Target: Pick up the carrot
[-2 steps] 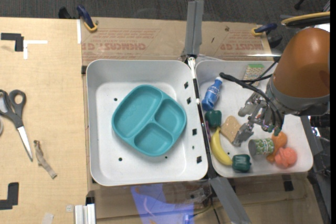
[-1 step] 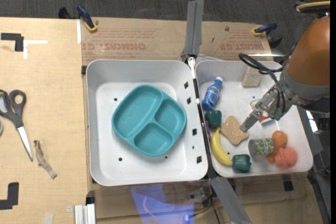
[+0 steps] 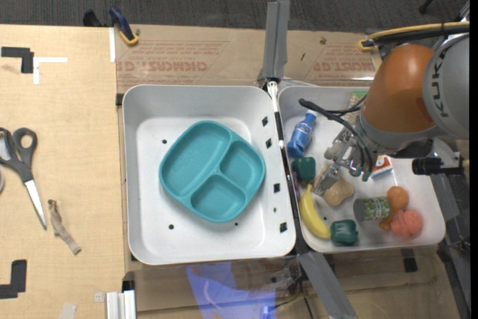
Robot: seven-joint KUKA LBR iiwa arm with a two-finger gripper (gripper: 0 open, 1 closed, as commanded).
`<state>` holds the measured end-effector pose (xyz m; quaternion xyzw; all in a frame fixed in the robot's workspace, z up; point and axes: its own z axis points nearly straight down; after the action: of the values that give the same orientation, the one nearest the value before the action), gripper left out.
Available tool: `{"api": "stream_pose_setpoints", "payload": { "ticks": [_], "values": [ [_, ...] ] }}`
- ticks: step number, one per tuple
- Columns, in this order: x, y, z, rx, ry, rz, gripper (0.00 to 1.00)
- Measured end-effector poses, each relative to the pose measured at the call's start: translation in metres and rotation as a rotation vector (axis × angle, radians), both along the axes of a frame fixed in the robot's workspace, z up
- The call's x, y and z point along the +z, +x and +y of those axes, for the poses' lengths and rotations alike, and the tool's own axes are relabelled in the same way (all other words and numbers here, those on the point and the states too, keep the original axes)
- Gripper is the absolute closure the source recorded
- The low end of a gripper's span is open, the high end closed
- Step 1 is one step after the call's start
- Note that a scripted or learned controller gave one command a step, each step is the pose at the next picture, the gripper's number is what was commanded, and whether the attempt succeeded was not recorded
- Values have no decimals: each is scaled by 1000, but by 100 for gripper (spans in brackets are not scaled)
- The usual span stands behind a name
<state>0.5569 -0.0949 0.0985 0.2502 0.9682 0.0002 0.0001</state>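
Camera view is showing our pincer [image 3: 328, 179] hanging low in the right bin [image 3: 437, 194], fingers pointing down and toward the divider. We are not able to tell how far the fingers are parted, and we are seeing nothing clearly caught between them, so we are not claiming a hold on anything.

We are looking for the carrot among the toys. The likeliest candidate is the small orange piece [image 3: 397, 197], lying well to the right of the pincer and a little below it, close under the arm's wrist. It is rounded and blurred, so we are only judging it to be the carrot; it could be another orange fruit.

Other things are crowding the pincer. A tan lump [image 3: 338, 194] is sitting just beside the fingertips, a banana [image 3: 313, 214] is lying below and left of them, a green block [image 3: 304, 167] is just to the left, and a blue bottle [image 3: 301, 133] is standing above and left. A grey can [image 3: 371, 208] is lying between the pincer and the orange piece, with a pink knobbly ball [image 3: 407, 223] touching the orange piece from below.

To do this step well, we are advising a lift clear of the tan lump first, then a shift rightward over the can before descending. We are favouring a closing direction that avoids both the can and the pink ball, since pinching a neighbour looks like the main risk.
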Motion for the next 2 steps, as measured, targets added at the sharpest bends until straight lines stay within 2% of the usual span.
{"api": "stream_pose_setpoints", "payload": {
  "ticks": [1, 2],
  "values": [
    [16, -20, -78, -256, -1, -4, 0],
    [3, 35, -58, -657, 0, -19, 0]
  ]
}}
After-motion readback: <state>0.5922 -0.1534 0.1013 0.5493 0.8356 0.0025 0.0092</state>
